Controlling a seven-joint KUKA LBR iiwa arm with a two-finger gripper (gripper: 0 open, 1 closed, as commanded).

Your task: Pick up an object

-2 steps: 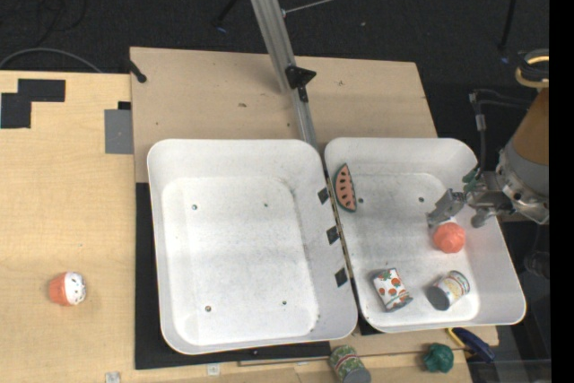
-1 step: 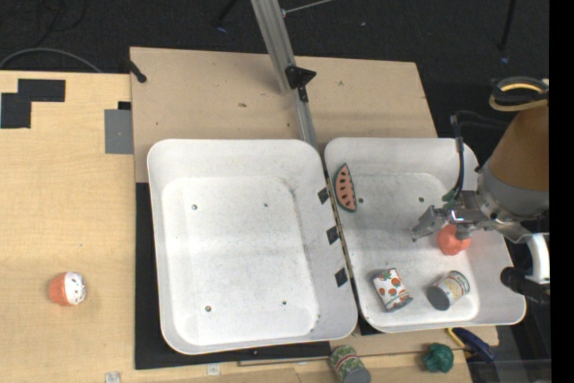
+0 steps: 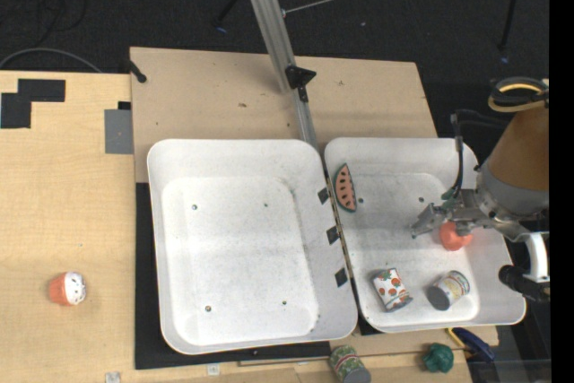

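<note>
Objects for picking lie in the right bin, the one on my side of the bench. Going from the biggest thing down: the bench carries two shallow white bins side by side, and the left bin sits toward its left edge. My arm reaches in over the right bin's right rim, grey below the orange band. My tool hangs low over the middle of the right bin's right half, and directly at its tip is a small red-orange object. I cannot tell whether the tool's fingers stand apart or together, nor whether the red-orange object is between them or just lying beneath them.

In the same bin, a watermelon-slice piece rests against the left wall, near the far left corner. A white box with red spots lies near the bin's front edge, left of centre. Just beside it to the right is a small grey can on its side, close to the front right corner.

Outside the bins, a small orange and white ball sits on the pale wooden surface well to the left. At the bench's front edge lie a patterned can and a small green object.
</note>
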